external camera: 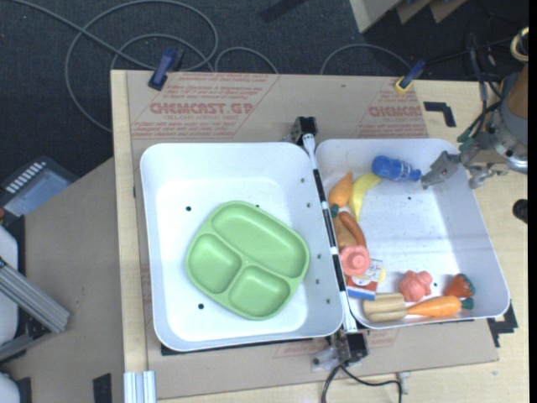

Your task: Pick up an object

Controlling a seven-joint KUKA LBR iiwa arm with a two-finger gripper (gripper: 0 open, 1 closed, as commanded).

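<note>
Gripper (456,168), fingers apart and empty, poised over the right bin's (470,225) far edge. Blue bottle (394,169) lies just left of the gripper. Advised: centre over the bottle, descend straight, close across its narrow width.

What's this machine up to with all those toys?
A robot arm reaches in from the right, and its gripper hangs over the far right edge of the right bin, open and holding nothing. That bin has toy food piled along its left and near sides: a blue bottle, a banana, a carrot and more. The left bin holds just a green divided plate. It is meant to pick something up, and nothing is lifted yet.
</note>
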